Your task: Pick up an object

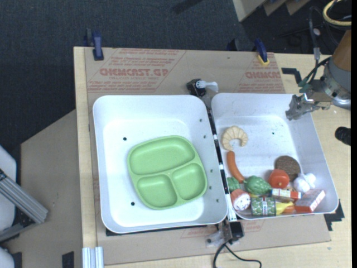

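Note:
My gripper [294,109] hangs over the far right rim of the right bin [262,111], well away from the toys. In that bin lie a pale croissant [234,137] and an orange sausage [235,166] near its left wall. Along the near edge are piled a brown round patty [287,164], a red tomato [279,178], a white bulb [304,182], a green leafy piece [256,184], a red-and-white piece [240,200] and a green can [262,206]. Nothing hangs from the gripper.
The left bin [111,121] holds a green three-compartment plate [167,172]. A small black-and-white fixture [199,86] sits behind the seam between the bins. Blue and yellow clamps [260,52] hold the board's far edge.

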You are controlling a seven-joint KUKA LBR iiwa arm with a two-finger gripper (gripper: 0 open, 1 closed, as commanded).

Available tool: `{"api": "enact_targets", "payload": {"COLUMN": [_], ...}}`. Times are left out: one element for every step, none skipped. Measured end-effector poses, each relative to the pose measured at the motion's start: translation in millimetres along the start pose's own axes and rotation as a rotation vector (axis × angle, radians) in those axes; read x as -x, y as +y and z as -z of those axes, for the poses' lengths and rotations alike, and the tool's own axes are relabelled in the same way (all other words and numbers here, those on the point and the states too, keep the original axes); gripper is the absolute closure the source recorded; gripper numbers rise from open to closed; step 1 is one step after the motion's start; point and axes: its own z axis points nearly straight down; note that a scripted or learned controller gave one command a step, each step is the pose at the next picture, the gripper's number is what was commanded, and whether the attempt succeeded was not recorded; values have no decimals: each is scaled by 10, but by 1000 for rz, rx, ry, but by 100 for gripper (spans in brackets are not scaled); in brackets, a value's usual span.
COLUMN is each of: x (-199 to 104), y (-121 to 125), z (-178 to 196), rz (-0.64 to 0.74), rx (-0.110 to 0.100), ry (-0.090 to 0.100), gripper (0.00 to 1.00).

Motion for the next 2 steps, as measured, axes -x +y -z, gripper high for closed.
{"api": "enact_targets", "payload": {"x": [-3, 354], "y": [-47, -602], "z": [-34, -1533], "rz": [-3, -10], "rx": [-12, -22], "ry": [4, 5], "gripper": [0, 0]}}
